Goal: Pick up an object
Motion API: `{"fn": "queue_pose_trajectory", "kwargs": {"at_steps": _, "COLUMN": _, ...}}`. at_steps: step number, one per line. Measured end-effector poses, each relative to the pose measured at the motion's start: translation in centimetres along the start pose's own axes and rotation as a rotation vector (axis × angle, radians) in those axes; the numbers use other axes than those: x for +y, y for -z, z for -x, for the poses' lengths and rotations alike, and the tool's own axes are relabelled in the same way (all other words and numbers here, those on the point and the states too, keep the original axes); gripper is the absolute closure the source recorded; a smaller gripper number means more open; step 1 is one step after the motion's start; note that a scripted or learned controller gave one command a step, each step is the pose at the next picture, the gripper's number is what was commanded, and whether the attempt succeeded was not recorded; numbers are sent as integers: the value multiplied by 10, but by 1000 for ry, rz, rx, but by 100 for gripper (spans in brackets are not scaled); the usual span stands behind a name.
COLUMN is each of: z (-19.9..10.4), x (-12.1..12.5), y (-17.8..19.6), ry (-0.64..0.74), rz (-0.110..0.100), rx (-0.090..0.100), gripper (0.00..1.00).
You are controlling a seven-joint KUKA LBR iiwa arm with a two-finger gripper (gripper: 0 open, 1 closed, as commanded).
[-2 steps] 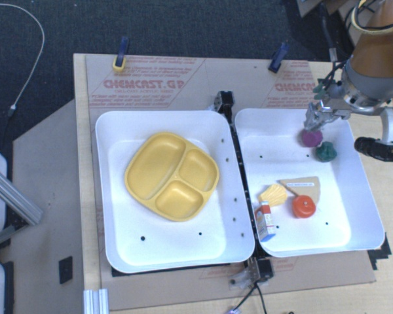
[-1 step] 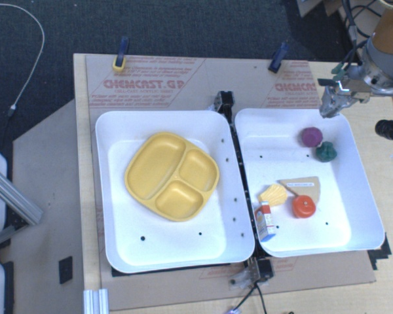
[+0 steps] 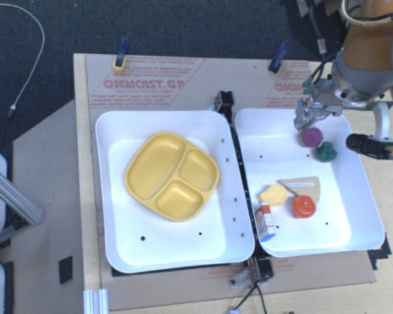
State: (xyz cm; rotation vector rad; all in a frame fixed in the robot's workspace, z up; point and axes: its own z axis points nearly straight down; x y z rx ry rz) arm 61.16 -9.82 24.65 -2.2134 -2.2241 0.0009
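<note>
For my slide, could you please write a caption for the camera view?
Gripper poised above a purple ball in the right bin; yellow divided plate in the left bin.

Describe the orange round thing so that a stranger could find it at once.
Look in the right bin, in its near half. The orange round thing lies there beside a tan card and right of a yellow wedge. It alone is bright orange and round.

Red "CHEMCAST GP" print on the brown board (image 3: 150,77)
</note>
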Motion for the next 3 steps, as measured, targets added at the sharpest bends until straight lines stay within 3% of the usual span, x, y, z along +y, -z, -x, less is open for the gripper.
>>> {"fn": "queue_pose_trajectory", "kwargs": {"at_steps": 3, "z": -164, "x": -53, "y": -15, "ry": 2, "rz": 1, "rx": 0, "gripper": 100}}
